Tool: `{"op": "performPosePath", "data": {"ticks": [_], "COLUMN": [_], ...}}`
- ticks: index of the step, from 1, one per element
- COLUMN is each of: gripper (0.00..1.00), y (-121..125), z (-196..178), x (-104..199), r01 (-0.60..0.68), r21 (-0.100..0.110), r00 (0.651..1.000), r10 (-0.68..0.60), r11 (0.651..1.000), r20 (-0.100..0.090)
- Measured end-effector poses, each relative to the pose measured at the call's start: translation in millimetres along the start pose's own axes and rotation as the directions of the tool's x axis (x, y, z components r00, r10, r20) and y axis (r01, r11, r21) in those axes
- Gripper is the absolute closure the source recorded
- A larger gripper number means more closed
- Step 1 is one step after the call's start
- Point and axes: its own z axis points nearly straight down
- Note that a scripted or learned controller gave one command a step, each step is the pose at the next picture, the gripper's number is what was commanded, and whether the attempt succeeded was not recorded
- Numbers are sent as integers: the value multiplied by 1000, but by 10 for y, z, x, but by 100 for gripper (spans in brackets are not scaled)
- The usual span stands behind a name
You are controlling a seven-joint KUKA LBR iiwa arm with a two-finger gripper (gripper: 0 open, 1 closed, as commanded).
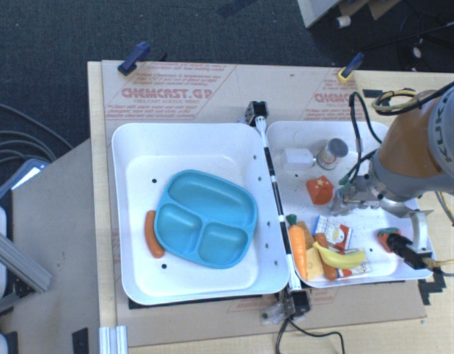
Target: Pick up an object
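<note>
- camera view, the task: the gripper (pixel 346 200) is hanging low over the right bin (pixel 304 133), reaching in from the right on a grey arm with an orange band. from this angle it cannot be told whether it is open or closed, and nothing is showing in its grasp.
- camera view, progress: the pick is looking not yet done. every object is lying on a bin floor, so closing on one and lifting it is what is left.
- camera view, nearest objects: a red-orange toy vegetable (pixel 320 190) is sitting just to the left of the gripper. a red and white packet (pixel 337 236) is lying just below it.
- camera view, rest of the right bin: a toy banana (pixel 340 257) is resting across the packet, with a toy carrot (pixel 297 248) beside it along the bin's left wall. a small can (pixel 332 152) and a white block (pixel 297 155) are standing near the far wall.
- camera view, the left bin (pixel 131 190): it is holding a blue divided plate (pixel 204 220), and a toy sausage (pixel 153 234) is lying against the plate's left edge.
- camera view, the surface: both bins are sitting on a pale board (pixel 175 87) printed in red. a blue clamp (pixel 134 56) and a yellow clamp (pixel 351 66) are gripping its far edge.
- camera view, the room: dark carpet (pixel 64 21) is spreading behind the bench, and grey cables (pixel 20 135) are curving along the left.
</note>
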Motion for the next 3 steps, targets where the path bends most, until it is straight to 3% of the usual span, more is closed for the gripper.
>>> {"op": "performPosePath", "data": {"ticks": [1, 2, 3], "gripper": [0, 0, 100], "y": [-1, 506, 515], "z": [1, 98, -10], "x": [0, 139, 140], "r01": [0, 2, 3], "r21": [0, 1, -2], "r00": [1000, 1000, 1000], "r10": [0, -2, -3], "r11": [1000, 1000, 1000], "r20": [0, -1, 0]}}
